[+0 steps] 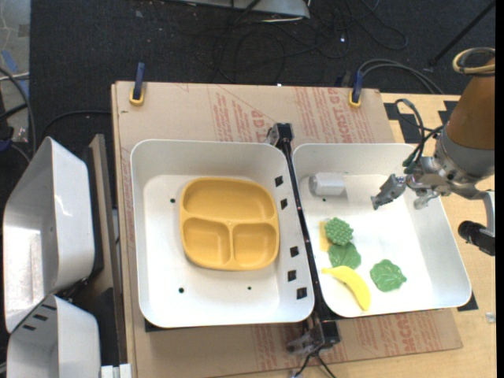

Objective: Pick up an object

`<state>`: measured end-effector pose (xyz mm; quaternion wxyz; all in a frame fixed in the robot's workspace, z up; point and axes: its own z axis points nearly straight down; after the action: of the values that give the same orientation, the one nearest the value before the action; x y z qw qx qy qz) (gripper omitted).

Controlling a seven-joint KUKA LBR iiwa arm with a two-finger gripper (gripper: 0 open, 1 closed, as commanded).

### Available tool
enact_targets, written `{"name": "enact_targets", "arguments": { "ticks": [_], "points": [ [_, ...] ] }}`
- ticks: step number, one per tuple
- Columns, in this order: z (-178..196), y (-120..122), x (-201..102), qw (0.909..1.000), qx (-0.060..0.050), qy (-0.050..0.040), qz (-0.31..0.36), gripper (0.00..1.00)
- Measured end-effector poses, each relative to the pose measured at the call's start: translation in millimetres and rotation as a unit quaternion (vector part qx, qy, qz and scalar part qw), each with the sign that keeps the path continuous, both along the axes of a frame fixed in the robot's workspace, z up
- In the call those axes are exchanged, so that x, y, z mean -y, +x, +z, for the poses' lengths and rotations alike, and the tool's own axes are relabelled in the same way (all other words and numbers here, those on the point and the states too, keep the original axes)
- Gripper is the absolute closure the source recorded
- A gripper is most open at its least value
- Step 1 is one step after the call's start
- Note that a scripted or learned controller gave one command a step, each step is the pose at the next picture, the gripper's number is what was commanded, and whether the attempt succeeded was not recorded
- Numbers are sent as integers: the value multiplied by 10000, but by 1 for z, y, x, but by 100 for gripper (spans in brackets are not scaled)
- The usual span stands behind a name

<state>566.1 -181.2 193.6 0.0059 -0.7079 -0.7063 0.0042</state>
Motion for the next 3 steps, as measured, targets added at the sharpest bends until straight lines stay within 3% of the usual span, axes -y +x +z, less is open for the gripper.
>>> {"name": "enact_targets", "arguments": {
  "ticks": [1,3],
  "points": [
    [9,3,-1,10000,70,-12,18,0],
    [-91,9,-7,10000,63,-10,24,0]
  ]
}}
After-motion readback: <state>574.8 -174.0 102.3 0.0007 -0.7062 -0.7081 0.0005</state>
